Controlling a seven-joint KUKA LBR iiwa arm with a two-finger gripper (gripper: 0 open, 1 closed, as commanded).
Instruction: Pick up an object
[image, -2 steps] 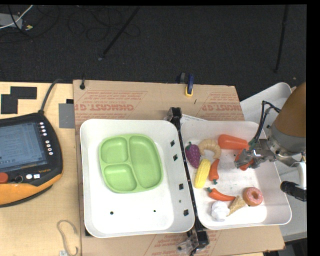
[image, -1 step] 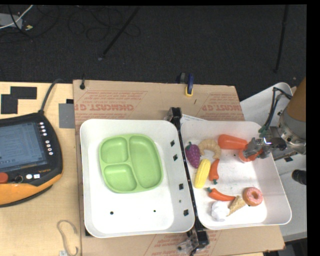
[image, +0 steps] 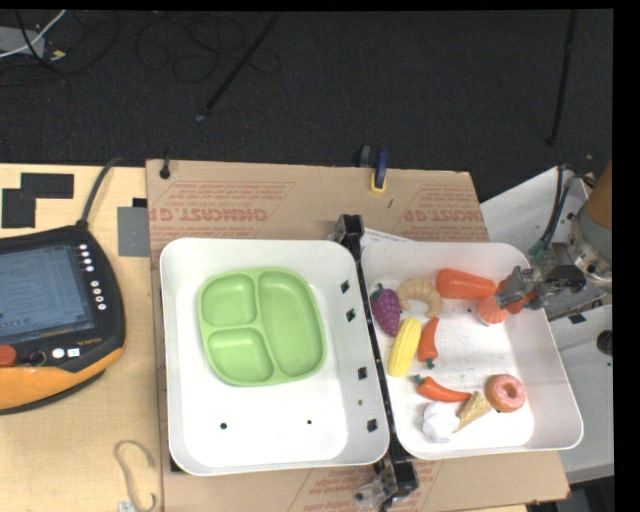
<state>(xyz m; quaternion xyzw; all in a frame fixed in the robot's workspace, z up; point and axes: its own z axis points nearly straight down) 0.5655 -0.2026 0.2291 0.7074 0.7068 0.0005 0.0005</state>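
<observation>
The right bin (image: 545, 360) holds several toy foods. An orange carrot (image: 465, 284) lies at the back, with a beige croissant (image: 420, 295) and purple grapes (image: 385, 310) to its left. Yellow corn (image: 405, 345) and an orange-red pepper (image: 428, 340) sit in the middle. A red chili (image: 440, 390), pink donut (image: 505, 393), ice cream cone (image: 472, 408) and white garlic (image: 437, 422) lie near the front. My gripper (image: 515, 292) reaches in over the bin's right rim. It sits right against a small salmon-coloured piece (image: 490, 312); whether it holds that piece is unclear.
The left bin (image: 190, 400) carries a green divided plate (image: 262, 325). A black divider (image: 365, 340) runs between the bins. A teach pendant (image: 55, 310) rests on the bench at the far left. Cables hang beside the arm on the right.
</observation>
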